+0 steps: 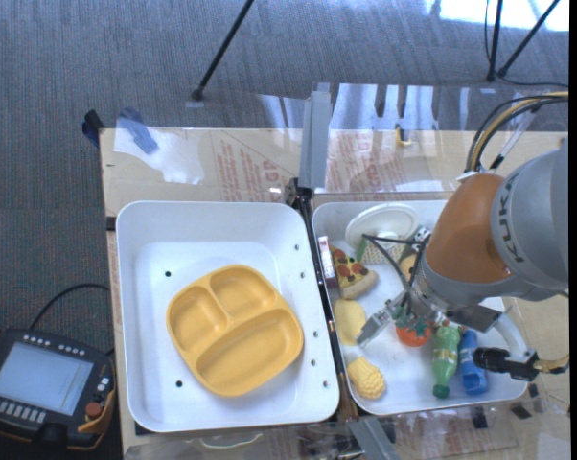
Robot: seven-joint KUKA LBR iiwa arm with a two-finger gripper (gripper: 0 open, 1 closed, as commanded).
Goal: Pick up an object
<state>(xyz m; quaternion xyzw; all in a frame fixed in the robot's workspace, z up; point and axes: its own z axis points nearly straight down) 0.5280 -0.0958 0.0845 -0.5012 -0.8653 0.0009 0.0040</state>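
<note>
Camera view: arm (519, 228) reads "KUKA" above right bin (403, 405).

Grey arm (519, 228) reaching from right, gripper (396, 316) lowered, wrist bent downward

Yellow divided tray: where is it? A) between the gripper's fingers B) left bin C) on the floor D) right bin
B. The yellow divided tray lies flat on the floor of the left bin, while the gripper is over the right bin among the toy food.
</note>
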